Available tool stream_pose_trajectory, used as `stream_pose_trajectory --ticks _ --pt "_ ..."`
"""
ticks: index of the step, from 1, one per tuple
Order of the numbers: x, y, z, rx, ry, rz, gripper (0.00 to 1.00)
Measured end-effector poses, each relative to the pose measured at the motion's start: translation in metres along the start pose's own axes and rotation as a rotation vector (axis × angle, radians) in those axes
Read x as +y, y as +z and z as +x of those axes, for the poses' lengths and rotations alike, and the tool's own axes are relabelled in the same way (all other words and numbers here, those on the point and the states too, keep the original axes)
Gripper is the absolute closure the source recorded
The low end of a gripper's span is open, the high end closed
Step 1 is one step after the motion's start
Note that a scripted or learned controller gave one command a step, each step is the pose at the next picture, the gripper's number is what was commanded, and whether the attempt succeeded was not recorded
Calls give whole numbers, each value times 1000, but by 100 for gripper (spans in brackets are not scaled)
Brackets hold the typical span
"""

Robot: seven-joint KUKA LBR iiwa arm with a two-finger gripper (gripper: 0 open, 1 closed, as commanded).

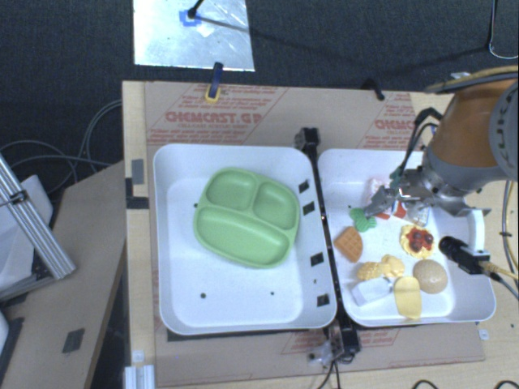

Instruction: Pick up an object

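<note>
Yellow toy food lay at the right bin's front edge, beside a tan ball. Above a green piece hung the claw; whether released or clenched, I cannot tell. Left bin held a green tray.

Divided plate in left bin

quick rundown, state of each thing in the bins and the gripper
green divided plate: flat in the left bin, compartments bare
gripper: low over the right bin, finger state unclear
waffle piece: loose
green toy: loose beside the gripper
pizza toy: loose
yellow block: loose
</note>
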State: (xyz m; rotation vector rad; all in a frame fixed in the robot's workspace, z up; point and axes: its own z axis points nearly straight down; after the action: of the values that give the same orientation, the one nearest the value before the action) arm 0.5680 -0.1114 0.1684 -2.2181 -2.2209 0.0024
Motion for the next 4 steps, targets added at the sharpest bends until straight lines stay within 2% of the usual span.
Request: stream_pose_trajectory --ticks 2,3,4 --pt "-2 82 -1 2 1 -6 0" --pt "2 67 1 2 -1 -18 100" --pt "-2 22 3 -2 -3 -9 100"
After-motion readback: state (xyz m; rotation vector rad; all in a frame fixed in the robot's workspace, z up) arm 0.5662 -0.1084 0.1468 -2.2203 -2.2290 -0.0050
